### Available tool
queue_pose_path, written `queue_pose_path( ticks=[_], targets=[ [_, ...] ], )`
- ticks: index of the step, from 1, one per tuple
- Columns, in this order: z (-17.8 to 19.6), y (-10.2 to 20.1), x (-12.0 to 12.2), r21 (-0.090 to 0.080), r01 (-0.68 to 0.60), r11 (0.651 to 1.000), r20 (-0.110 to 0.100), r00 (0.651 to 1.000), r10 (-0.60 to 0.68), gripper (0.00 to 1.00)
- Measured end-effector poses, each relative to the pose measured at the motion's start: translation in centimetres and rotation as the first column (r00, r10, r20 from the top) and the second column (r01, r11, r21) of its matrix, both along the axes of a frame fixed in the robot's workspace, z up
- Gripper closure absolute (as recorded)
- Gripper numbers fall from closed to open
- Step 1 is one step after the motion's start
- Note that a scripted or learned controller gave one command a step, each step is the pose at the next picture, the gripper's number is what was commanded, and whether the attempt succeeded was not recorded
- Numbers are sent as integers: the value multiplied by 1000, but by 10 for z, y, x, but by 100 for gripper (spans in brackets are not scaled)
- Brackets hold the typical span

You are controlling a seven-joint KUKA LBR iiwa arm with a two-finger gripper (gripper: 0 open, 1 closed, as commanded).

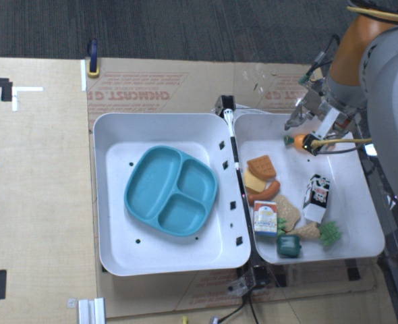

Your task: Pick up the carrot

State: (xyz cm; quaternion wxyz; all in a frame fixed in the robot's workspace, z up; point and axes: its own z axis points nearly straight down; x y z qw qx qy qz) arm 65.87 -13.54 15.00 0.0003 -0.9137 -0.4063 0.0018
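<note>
The end effector hangs over the far right bin, touching the carrot. I cannot tell its state.

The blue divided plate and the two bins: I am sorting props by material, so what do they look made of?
The blue divided plate looks like moulded plastic with a matte finish: one even colour, soft rounded ridges, hardly any glare. The left bin and right bin seem to be thin smooth white plastic, judging by their rounded corners and faint sheen, though painted metal cannot be ruled out.
</note>
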Motion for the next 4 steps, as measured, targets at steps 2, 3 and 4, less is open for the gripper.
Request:
queue_pose_path(
  ticks=[2,3,4],
  targets=[
    [-59,-51,-58,2,162,987,-2,987,-162,0],
    [-59,-26,-97,2,242,970,-2,970,-242,0],
    [-47,-28,-95,0,249,969,4,969,-249,100]
  ],
)
